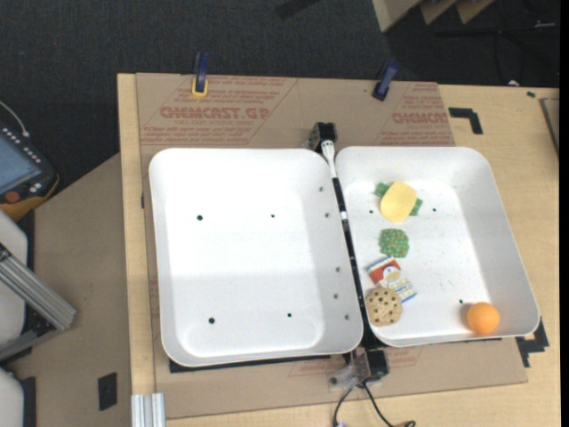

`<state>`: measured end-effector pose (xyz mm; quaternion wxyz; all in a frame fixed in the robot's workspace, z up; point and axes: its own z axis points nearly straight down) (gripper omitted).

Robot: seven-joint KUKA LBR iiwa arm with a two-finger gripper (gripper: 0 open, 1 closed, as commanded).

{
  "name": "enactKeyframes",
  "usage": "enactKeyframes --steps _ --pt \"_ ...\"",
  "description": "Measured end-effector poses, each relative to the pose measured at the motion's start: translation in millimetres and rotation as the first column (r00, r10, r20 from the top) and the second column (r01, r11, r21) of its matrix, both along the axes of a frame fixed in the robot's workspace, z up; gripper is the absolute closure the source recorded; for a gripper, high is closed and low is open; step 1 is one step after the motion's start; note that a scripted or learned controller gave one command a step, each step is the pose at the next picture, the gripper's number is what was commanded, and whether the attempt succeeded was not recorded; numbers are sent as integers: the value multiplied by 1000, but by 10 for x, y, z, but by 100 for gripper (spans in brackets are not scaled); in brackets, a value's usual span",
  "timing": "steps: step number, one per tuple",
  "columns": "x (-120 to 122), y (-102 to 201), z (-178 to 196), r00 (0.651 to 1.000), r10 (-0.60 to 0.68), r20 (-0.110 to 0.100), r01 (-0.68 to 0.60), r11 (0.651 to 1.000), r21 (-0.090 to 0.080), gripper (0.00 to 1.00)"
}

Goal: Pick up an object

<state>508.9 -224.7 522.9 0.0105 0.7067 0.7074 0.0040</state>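
Objects for picking, six small ones, all lie in the shallow white bin on the view's right [467,229], gathered along its left side and near edge.

The brown cardboard sheet with red lettering [267,105] spreads beneath everything. On it sits the shallow white bin on the view's left [236,256], side by side with the right one, their rims touching along the middle.

Among the objects, the yellow rounded lump [399,202] lies towards the far left of the right bin, resting partly over a flat green leaf-shaped piece [382,189]. The round brown chocolate-chip cookie [383,306] sits at the near left corner, touching the small red and white packet [390,276] just beyond it. The orange ball [483,318] lies apart at the near right corner. The bumpy green clump [394,242] rests between the yellow lump and the packet.

Two blue clamps [201,68] [387,78] grip the far edge of the cardboard. A small black clip [324,135] sits at the far end of the seam between the bins.

Whether the claw is released or clenched cannot be told.
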Motion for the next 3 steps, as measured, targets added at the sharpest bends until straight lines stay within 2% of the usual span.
enactKeyframes --steps 1,2,3 --pt "17 3 5 1000 -1 -13 1 1000 3 100" --pt "353 382 131 1000 4 -14 -4 1000 6 100" --pt "-76 933 133 1000 4 -20 -4 1000 11 100"
